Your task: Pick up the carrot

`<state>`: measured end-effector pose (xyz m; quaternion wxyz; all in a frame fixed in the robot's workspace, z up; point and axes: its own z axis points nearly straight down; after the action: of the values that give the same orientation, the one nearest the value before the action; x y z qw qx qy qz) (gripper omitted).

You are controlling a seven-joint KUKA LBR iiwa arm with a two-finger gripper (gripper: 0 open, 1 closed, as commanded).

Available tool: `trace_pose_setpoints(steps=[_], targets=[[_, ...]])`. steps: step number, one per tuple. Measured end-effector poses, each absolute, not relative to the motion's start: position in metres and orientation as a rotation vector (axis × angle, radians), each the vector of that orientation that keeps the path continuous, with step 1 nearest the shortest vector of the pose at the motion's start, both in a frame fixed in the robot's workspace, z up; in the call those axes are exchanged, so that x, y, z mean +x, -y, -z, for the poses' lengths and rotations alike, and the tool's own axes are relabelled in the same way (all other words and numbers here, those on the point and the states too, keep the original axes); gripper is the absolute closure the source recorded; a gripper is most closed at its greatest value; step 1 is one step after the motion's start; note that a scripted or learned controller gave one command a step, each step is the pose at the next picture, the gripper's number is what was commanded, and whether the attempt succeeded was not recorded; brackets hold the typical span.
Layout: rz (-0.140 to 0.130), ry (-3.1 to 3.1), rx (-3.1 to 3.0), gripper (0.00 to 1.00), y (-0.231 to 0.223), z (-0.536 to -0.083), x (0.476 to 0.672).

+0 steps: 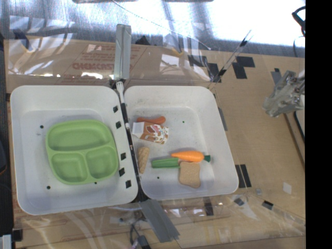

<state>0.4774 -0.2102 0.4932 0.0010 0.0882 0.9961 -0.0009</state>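
Fingers: I cannot tell their state; my gripper (282, 98) sits outside the right bin (220, 134), well clear.
Carrot (188, 155): inside that bin, near its front, touching the bread slice (190, 175), just beside the green vegetable (165, 163).

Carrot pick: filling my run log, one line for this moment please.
gripper: outside bins, right | carrot: right bin, beside cucumber | not grasped

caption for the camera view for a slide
Gripper outside the right bin; carrot lies untouched inside beside a cucumber.
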Motion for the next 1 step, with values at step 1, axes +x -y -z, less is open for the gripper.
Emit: trace_pose_setpoints(steps=[1], targets=[[0.002, -3.125, -0.308, 1.00, 0.2101, -0.4932, 0.4775]])
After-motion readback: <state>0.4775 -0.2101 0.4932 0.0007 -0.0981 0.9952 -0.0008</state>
